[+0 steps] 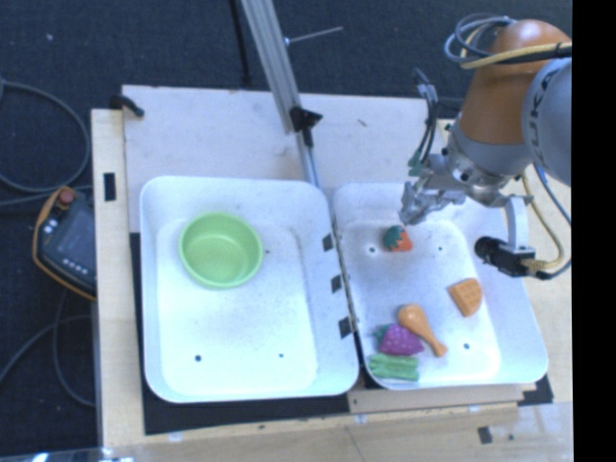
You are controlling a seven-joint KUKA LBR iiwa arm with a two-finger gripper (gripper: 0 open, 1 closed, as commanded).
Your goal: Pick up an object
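We see a dark floor around a pale bench (221, 128), with cables on the left and a handheld pendant (65, 242) at the left edge. A metal rail (274, 51) slants down from the top centre to between the bins.

The left bin (241, 369) fills the lower left of the bench and holds one green bowl (221, 248), upright, in its upper left part.

The right bin (515, 349) sits just beside it. In it we count five small things: a toy with an orange body and green top (396, 240) in the upper middle, an orange wedge (466, 296) toward the right, a tan drumstick (421, 327) lower centre, a purple piece (397, 341) touching it, and a green piece (395, 367) at the bottom rim.

The arm (505, 94) enters from the upper right and bends down over the right bin. Its gripper (414, 212) hangs just above and right of the orange and green toy. Whether it is open or closed we cannot tell, as its tip blurs into the white bin. Nothing shows in its grasp.
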